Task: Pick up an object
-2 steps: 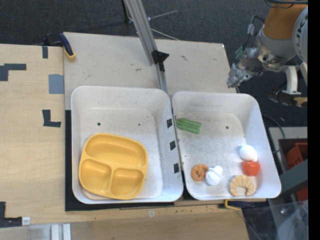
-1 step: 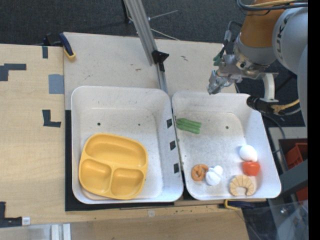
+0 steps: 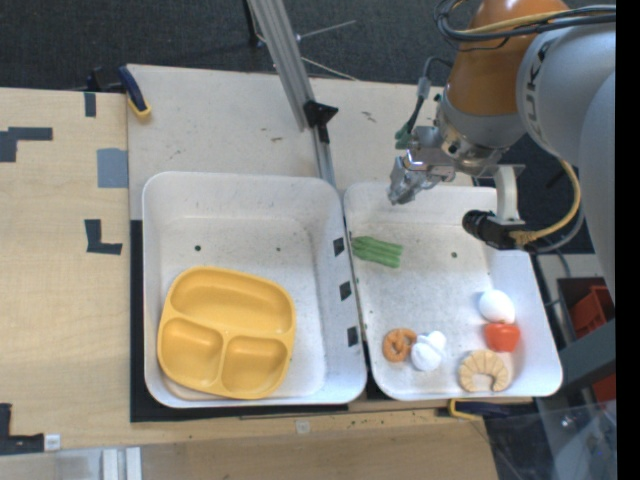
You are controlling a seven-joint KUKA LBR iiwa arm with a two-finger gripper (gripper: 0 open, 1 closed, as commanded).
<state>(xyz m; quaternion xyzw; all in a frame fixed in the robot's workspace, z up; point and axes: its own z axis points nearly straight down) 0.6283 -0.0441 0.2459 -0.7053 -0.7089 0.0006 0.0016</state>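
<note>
Camera view: the gripper point(image 3: 403, 192) hangs over the far edge of the right bin point(image 3: 520, 278), nothing between its fingers; how wide they stand, I cannot tell. The green vegetable point(image 3: 377, 251) lies just below it; the egg point(image 3: 496, 305), tomato point(image 3: 502, 336) and croissant point(image 3: 485, 370) sit near the front corner.

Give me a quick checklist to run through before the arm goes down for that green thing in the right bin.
1. Green object lies apart from other items: ok.
2. Gripper over the right bin, near its far edge: ok.
3. Gripper directly above the green object: not ok, it sits farther back.
4. Nothing between the fingers already: cannot tell.
5. Green object clear of the bin's left wall: cannot tell, it lies close.
</note>
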